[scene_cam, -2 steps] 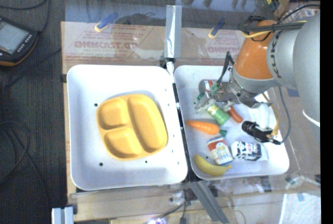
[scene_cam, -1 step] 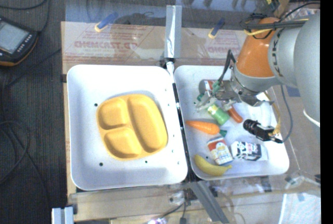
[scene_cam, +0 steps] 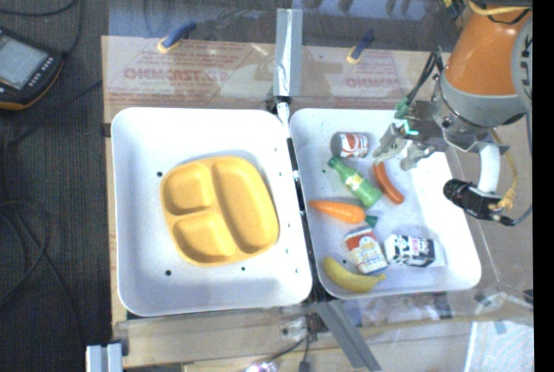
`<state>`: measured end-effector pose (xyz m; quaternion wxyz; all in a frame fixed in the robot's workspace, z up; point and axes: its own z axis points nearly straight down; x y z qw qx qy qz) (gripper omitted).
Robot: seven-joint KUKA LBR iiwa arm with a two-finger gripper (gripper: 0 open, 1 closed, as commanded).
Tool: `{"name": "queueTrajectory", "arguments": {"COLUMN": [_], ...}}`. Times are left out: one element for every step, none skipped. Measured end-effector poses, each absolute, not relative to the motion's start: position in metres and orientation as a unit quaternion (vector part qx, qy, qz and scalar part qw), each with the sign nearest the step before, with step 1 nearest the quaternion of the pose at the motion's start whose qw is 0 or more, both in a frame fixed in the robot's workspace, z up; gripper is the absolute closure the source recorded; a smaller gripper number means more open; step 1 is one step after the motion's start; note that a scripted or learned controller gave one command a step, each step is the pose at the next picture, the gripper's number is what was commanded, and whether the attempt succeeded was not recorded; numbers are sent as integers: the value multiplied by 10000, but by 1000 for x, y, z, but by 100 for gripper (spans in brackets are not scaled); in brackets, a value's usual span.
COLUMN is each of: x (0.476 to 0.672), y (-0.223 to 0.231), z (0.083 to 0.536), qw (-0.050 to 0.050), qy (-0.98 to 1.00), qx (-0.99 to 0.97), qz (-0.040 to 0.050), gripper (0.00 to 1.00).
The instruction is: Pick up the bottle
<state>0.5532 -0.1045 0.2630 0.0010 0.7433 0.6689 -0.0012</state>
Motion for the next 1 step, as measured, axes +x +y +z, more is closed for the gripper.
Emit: {"name": "queueTrajectory", "arguments": {"x": [517], "y": [-110], "z": [167], "qw": [-10], "qy": [7193], "qx": [6947], "qz": [-7], "gripper": [100]}}
